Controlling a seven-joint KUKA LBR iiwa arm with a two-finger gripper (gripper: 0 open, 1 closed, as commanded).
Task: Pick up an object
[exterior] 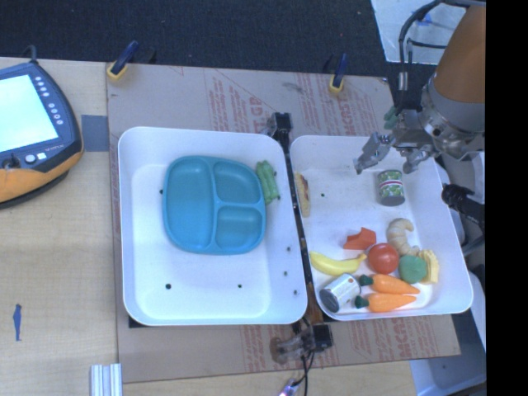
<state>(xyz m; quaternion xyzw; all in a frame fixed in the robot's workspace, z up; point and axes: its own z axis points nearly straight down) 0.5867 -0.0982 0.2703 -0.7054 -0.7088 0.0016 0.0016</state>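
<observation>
We see the gripper [389,157] spread open and holding nothing, poised just above the small can [391,186], which stands apart from the cluttered toys, favouring an unobstructed grasp

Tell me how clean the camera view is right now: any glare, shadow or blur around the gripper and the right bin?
Camera view: lighting is bright and even; the white right bin is nearly washed out, so its rim edges look faint. The gripper looks soft and slightly blurred above the small can. Shadows are short and weak. The tablet screen at left is blown out to white.
</observation>
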